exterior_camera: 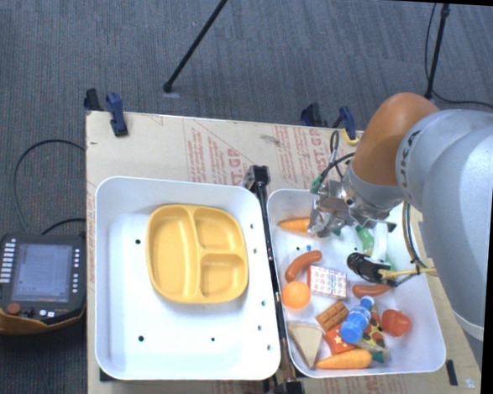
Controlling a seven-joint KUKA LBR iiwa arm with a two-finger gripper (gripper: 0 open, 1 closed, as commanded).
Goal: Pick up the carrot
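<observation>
Apparently the pick is unfinished; the gripper [323, 225] sits low beside a carrot [295, 225] in the right bin [435, 348]; whether it grips cannot be told; lifting remains.

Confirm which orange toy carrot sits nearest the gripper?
The orange toy carrot at the right bin's top-left, just beside the gripper; the other carrot lies along the bin's bottom edge.

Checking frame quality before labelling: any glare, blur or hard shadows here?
Camera view: lighting even and soft, no hard shadows. The white right bin looks bright but not blown out. The yellow tray is sharp; the small items around the carrot are soft and hard to resolve. The pincer looks slightly blurred.
</observation>
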